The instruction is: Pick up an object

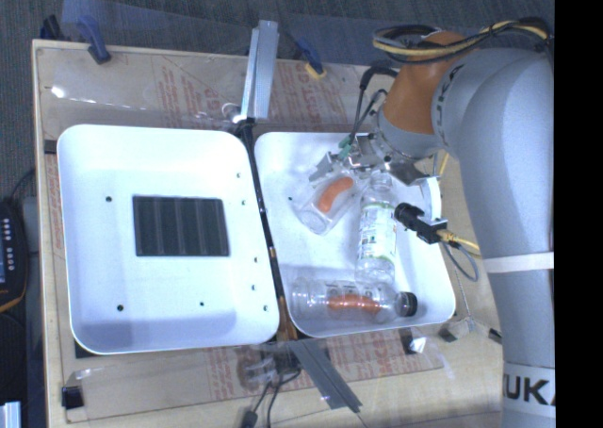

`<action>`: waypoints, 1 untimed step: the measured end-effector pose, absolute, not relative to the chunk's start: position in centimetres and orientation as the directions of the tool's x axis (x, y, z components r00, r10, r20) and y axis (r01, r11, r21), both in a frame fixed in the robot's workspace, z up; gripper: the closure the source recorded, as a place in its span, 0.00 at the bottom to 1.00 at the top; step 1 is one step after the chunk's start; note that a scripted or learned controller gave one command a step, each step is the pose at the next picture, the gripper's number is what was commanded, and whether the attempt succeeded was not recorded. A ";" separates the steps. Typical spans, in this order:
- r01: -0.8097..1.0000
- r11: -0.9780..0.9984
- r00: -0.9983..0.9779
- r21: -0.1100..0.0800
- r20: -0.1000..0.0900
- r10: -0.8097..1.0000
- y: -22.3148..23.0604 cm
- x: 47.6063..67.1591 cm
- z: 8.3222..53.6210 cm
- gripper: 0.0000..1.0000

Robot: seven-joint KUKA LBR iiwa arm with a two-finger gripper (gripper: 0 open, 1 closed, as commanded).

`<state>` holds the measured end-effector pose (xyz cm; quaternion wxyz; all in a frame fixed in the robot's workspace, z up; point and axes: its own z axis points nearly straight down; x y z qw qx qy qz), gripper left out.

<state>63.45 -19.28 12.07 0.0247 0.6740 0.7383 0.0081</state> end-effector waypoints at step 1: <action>0.989 0.142 -0.141 0.050 -0.027 0.990 -16.5 63.7 12.0 0.00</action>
